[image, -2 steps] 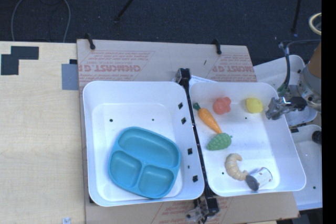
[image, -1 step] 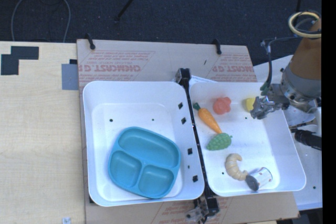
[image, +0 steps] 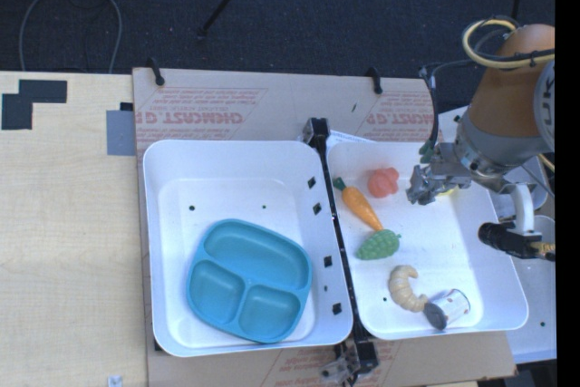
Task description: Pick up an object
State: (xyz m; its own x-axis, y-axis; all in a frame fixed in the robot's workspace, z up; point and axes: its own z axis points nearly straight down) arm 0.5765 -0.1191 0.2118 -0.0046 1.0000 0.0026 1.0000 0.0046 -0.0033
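We see the gripper point(image: 426, 188) over the right bin point(image: 494, 285); grip state unreadable. Just left of it lies the pink toy point(image: 382, 182), the carrot point(image: 360, 206) farther left and lower.

Grey arm point(image: 507, 136) w/ orange band, yellow cable

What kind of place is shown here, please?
Probably a robotics lab test bench: a robot arm reaches over two white bins, toy food like a carrot lies inside, and loose cables run behind.
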